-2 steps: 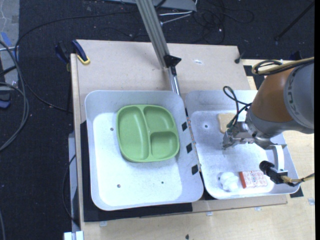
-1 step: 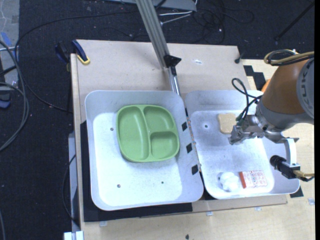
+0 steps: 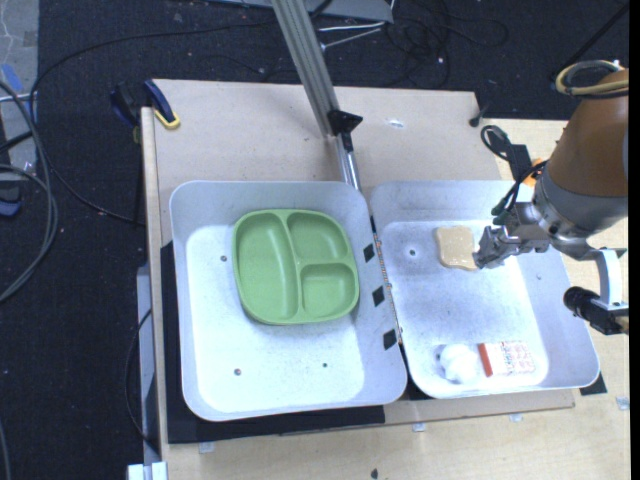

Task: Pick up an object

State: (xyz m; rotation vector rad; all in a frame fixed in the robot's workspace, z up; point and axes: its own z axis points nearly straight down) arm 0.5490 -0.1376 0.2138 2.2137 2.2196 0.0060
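Item, well off to the claw's left: a green divided plate [image 3: 297,265] is lying in the left bin [image 3: 200,368], not concerned in this step. Item, touching the claw's left side: a tan bread-like piece [image 3: 455,247] is sitting flat in the right bin [image 3: 560,363], the claw [image 3: 488,252] hanging at its right edge; whether it is spread or pressed together cannot be told. Advice: the claw is best centring over the piece before closing, since an edge grip is likely slipping; a white ball [image 3: 459,363] and red-and-white packet [image 3: 510,358] are lying below it as alternatives.
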